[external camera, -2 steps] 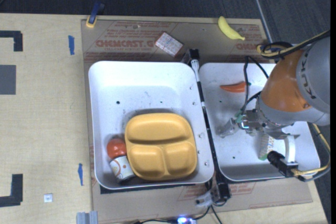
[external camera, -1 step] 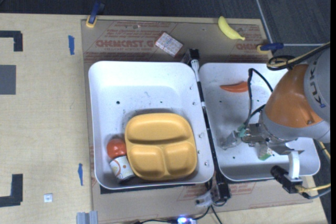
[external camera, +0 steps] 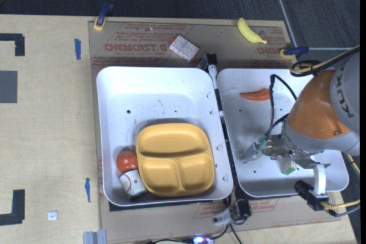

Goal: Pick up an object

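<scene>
Arm [external camera: 320, 111] bent low over right bin [external camera: 251, 183], claw [external camera: 254, 150] near its floor.

a yellow banana [external camera: 251, 31] lies on the cardboard sheet [external camera: 143, 43] behind the right bin, near a blue clamp [external camera: 294, 51]. a small patterned box [external camera: 183, 48] sits on the same sheet behind the left bin (tilted askew). another blue clamp [external camera: 103, 13] grips the sheet's far left corner. blue tape marks [external camera: 78, 48] and black tape marks [external camera: 14, 44] dot the desk [external camera: 46, 134].

An orange carrot-like piece [external camera: 255, 95] lies flat in the right bin [external camera: 246, 180].
</scene>
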### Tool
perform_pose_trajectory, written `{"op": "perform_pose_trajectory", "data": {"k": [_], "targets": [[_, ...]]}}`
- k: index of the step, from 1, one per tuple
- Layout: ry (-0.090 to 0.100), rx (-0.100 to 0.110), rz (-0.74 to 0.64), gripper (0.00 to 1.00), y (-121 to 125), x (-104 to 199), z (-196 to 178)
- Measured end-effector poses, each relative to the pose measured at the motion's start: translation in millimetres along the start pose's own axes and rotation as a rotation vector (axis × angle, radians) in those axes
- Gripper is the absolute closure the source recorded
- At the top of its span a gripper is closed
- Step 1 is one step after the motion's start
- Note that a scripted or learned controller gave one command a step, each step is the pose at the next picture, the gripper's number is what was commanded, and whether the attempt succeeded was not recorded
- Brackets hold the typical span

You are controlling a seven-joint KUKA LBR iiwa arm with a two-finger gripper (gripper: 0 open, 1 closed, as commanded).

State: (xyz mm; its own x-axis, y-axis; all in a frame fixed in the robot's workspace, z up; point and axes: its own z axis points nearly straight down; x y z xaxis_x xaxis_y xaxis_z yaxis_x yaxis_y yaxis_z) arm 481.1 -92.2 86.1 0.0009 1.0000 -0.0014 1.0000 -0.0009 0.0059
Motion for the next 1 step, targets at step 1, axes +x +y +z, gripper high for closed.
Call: {"op": "perform_pose_trajectory", "data": {"k": [1], "targets": [[0.001,0.001,-0.001,0.00,0.4,-0.7,0.1]]}}
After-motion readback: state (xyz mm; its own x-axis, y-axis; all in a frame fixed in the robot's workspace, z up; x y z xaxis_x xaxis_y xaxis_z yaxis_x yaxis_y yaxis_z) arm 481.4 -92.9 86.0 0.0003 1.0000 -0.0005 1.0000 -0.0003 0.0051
